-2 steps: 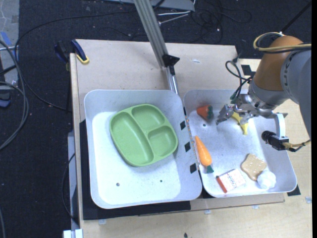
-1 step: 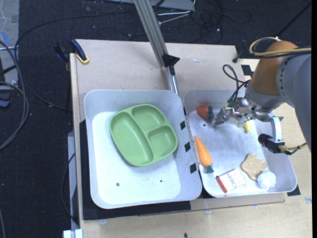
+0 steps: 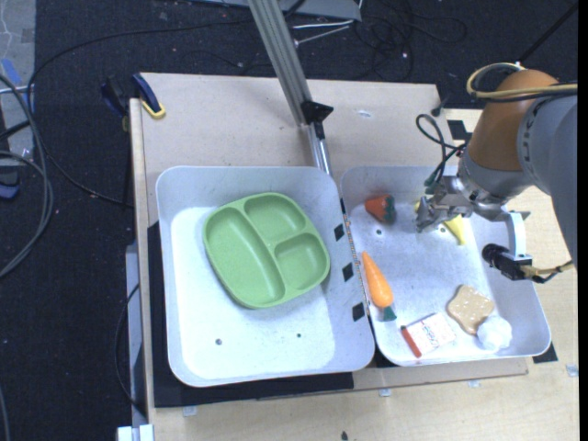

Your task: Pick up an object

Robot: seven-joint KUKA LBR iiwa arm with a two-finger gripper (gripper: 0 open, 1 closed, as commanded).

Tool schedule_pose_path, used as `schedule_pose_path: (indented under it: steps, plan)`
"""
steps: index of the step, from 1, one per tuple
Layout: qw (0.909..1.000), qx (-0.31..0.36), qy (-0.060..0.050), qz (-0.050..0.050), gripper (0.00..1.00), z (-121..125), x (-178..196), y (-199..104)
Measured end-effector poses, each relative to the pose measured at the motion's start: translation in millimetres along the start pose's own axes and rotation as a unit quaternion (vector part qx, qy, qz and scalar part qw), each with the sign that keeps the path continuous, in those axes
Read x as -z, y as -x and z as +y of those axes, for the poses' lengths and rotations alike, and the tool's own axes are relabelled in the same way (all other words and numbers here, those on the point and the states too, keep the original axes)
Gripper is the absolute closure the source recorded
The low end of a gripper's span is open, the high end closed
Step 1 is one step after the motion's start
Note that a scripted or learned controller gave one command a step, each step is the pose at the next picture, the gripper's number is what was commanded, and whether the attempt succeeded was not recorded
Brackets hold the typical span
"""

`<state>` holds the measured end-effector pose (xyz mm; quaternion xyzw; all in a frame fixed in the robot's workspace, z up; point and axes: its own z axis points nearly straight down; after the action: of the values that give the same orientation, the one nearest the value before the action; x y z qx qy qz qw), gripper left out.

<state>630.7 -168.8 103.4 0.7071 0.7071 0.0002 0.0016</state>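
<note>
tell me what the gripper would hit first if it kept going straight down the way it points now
Most likely the yellow object lying right under the gripper in the right bin, or the bin floor beside it. Depth is hard to judge from this slanted view, so the height above it is unclear.

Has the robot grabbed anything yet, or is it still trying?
Nothing looks lifted yet. The carrot, strawberry, toast, red-and-white box and white ball all lie in the right bin. The green plate sits in the left bin. The gripper is low over the right bin beside a yellow thing, but I can't tell whether it grips it. The lift itself is left.
</note>
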Motion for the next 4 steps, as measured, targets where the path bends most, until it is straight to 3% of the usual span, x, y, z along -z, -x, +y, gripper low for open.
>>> schedule_pose_path:
  steps: [3, 4]
  plan:
    - [1.0, 0.001, 0.003, -0.001, 1.0, 4.2, 186.5, 14.4]
    - [1.0, 0.003, -0.002, 0.002, 1.0, 2.4, 168.2, -41.1]
